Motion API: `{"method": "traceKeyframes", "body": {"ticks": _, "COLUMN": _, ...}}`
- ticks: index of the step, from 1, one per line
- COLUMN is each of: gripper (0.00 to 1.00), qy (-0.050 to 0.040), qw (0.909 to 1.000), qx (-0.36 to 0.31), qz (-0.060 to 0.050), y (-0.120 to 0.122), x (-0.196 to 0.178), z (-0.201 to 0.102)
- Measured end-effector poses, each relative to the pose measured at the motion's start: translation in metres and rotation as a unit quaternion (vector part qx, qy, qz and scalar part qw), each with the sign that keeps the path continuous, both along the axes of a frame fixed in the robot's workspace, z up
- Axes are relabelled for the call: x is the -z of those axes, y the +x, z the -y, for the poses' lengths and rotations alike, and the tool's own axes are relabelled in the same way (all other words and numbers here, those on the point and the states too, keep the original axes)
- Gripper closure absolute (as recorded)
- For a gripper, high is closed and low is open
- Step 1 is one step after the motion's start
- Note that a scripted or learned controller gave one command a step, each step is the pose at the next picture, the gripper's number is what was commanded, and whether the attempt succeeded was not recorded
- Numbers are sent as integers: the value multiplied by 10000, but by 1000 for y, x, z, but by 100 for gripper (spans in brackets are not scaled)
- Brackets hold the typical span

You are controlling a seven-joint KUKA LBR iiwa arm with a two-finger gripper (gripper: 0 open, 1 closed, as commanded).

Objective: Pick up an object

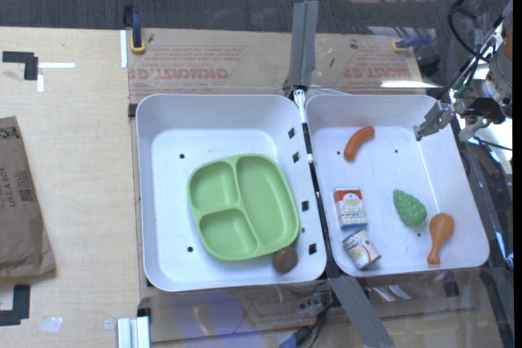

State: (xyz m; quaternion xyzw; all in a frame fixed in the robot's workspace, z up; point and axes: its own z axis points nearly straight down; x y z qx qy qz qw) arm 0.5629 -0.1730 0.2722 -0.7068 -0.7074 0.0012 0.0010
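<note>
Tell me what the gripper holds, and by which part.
Nothing. The gripper hangs over the right bin's far right edge, apart from the toys, with nothing between its fingers.

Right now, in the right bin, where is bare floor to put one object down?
Free: the middle of the right bin, between sausage, small box and green toy. Crowded: the near side, around can and drumstick.

Glossy white plastic bins sit on a pale matt wood bench; the green divided plate looks smooth plastic.

Even, bright overhead light; soft shadows, slightly soft focus.
</note>
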Motion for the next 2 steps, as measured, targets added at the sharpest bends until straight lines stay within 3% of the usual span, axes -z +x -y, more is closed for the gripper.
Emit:
{"method": "traceKeyframes", "body": {"ticks": 1, "gripper": 0, "qy": 6, "qw": 9893, "qx": -1458, "qz": 1, "y": 23, "x": 102, "z": -63}}
{"method": "traceKeyframes", "body": {"ticks": 2, "gripper": 0, "qy": -3, "qw": 9889, "qx": -1489, "qz": 19, "y": 67, "x": 180, "z": -64}}
